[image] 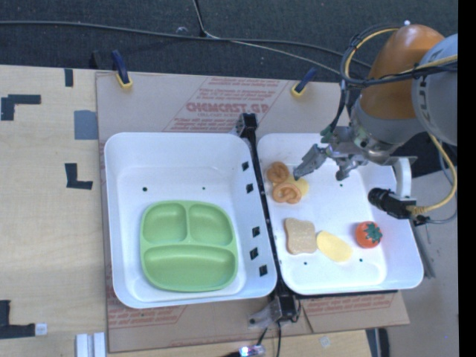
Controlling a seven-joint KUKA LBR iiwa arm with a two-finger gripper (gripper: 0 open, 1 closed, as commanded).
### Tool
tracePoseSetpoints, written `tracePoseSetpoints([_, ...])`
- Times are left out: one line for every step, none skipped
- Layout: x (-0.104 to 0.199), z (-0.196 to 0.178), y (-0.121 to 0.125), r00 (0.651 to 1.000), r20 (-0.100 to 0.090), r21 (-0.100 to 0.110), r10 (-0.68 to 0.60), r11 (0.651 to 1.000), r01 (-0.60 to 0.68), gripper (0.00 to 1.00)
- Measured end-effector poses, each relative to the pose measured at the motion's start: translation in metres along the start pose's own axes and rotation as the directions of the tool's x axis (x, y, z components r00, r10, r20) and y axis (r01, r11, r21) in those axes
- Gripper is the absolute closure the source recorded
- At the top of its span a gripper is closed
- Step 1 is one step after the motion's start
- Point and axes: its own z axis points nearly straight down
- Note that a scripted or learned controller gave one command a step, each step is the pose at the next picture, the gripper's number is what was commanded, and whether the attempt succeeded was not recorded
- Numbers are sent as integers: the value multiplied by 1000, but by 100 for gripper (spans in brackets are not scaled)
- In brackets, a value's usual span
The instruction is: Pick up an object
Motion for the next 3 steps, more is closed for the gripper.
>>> tracePoseSetpoints([0,-7,3,1000,1,-13,-3,1000,3,0])
tracePoseSetpoints([0,57,4,1000,2,-8,-2,1000,2,0])
tracePoseSetpoints([-1,118,-5,1000,2,-7,-2,1000,2,0])
